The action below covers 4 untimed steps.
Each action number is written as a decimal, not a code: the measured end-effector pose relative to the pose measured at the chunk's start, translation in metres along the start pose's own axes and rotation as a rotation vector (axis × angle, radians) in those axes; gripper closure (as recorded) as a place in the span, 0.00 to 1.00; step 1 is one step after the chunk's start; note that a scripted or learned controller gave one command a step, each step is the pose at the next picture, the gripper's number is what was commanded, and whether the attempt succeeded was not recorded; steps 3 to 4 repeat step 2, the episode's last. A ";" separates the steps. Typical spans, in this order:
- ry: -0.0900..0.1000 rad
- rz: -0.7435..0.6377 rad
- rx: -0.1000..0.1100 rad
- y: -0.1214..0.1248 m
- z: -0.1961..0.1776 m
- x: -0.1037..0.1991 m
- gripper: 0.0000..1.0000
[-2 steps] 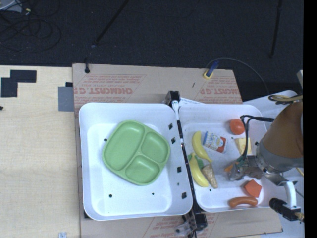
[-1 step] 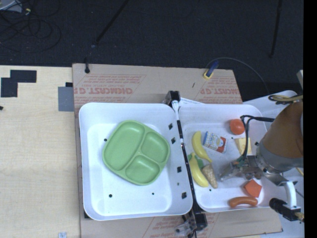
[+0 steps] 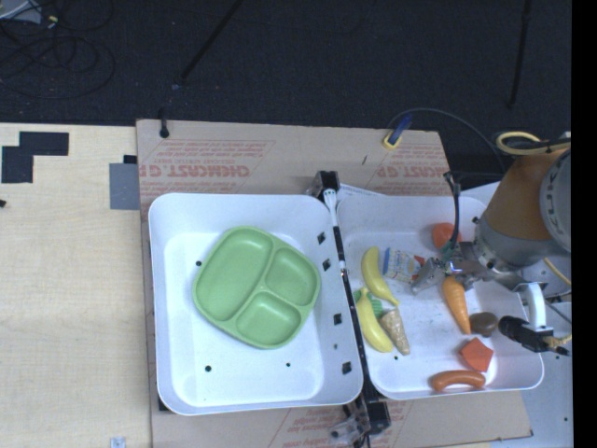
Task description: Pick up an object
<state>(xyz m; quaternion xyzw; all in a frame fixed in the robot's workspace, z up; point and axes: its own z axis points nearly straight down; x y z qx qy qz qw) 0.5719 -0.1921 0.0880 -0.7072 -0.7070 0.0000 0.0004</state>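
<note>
Approach step: grey arm's gripper (image 3: 440,273) hovers in right white bin (image 3: 424,385) beside small orange plastic carrot (image 3: 455,304); jaws' state unclear. Next: descend & grasp.

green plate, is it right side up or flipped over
Right side up: the green plate lies flat in the left bin with its three hollow compartments facing up, nothing in them.

I am looking down at a robotics lab bench: two white bins (image 3: 187,215) on taped cardboard (image 3: 280,157), loose cables (image 3: 56,45) on dark flooring beyond the cardboard
</note>
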 end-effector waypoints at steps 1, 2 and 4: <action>0.004 0.000 0.002 0.000 -0.010 0.000 1.00; 0.001 -0.002 0.002 0.050 0.001 0.062 1.00; 0.001 -0.002 0.002 0.050 0.001 0.062 1.00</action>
